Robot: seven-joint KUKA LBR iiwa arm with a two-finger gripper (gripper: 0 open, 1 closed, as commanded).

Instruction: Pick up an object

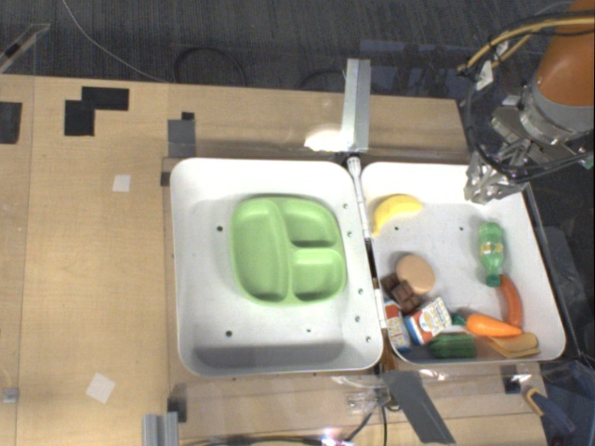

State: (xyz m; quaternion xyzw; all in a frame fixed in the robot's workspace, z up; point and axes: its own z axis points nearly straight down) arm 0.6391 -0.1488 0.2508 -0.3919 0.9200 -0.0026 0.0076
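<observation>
My gripper point(485, 186) hangs over the far right corner of the right bin point(444, 214), with nothing seen between its fingers. Below it in that bin lie a green bottle point(491, 251), a yellow banana-like piece point(397, 210), a tan round bun point(415, 272), a dark brown piece point(402, 294), a small white and red carton point(429, 320), an orange carrot point(492, 324), a red-orange sausage point(511, 302) and a dark green block point(452, 345). The bottle is the nearest item, just below and slightly right of the gripper.
The left bin point(200, 258) holds a light green divided tray point(286, 247). A metal divider post point(356, 110) stands at the back between the bins. Cables point(507, 45) loop around the arm's orange wrist band point(567, 68) at the upper right.
</observation>
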